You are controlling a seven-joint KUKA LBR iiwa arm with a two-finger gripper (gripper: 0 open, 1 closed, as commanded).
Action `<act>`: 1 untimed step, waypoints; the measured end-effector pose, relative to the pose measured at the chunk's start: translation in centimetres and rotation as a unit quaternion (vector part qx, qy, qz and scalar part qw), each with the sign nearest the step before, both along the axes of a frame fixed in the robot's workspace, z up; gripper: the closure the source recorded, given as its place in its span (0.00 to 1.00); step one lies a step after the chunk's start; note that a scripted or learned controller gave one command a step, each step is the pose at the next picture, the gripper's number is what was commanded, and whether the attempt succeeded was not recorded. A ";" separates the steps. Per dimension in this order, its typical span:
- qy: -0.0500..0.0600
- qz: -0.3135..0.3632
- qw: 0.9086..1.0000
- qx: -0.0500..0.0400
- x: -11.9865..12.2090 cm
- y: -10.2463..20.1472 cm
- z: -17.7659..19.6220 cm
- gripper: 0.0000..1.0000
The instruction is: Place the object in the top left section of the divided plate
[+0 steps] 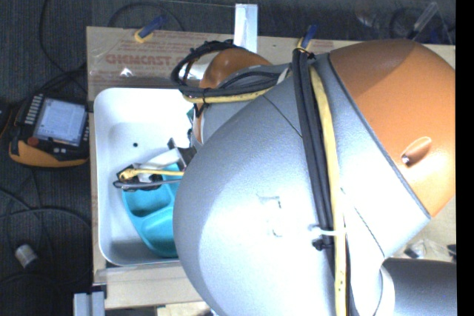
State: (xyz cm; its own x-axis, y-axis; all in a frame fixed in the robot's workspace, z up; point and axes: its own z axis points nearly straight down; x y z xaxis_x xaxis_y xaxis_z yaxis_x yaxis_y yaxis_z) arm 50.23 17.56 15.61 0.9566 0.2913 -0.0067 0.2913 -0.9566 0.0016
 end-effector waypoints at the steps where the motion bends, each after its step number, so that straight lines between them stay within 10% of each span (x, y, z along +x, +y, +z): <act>1: 0.000 -0.019 1.000 0.000 0.8 5.6 0.6 1.00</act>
